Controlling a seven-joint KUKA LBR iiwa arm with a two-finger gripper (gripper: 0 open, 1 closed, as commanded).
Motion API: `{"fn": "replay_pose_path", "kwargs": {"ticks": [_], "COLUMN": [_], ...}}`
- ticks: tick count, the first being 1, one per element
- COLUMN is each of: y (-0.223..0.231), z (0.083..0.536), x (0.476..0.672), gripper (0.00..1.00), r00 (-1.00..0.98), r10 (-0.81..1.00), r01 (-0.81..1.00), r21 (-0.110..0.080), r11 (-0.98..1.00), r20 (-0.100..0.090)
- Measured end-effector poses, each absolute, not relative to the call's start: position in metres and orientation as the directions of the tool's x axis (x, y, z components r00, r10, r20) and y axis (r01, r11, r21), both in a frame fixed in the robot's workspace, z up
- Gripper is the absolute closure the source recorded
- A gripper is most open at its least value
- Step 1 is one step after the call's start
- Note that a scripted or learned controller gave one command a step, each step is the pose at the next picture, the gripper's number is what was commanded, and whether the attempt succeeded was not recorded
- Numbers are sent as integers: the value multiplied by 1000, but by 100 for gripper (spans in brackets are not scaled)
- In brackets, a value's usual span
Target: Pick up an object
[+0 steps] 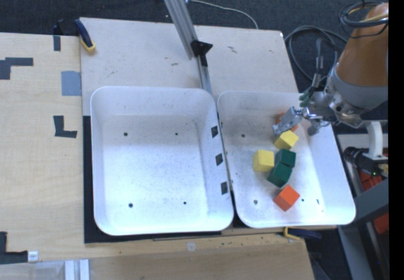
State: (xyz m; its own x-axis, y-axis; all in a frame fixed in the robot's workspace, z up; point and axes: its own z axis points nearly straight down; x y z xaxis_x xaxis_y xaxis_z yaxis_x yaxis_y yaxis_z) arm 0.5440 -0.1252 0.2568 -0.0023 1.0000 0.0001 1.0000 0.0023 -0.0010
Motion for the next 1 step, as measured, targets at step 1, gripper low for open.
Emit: {"fn": "replay_pose_path", "kwargs": {"ticks": [1], "y": [-155], "z": [121], "x": [555], "gripper": [0], "r00": [-2], "r10": [1000], "r01": [1000], "r21": [31], "r11": [2], "r20": [-11]}}
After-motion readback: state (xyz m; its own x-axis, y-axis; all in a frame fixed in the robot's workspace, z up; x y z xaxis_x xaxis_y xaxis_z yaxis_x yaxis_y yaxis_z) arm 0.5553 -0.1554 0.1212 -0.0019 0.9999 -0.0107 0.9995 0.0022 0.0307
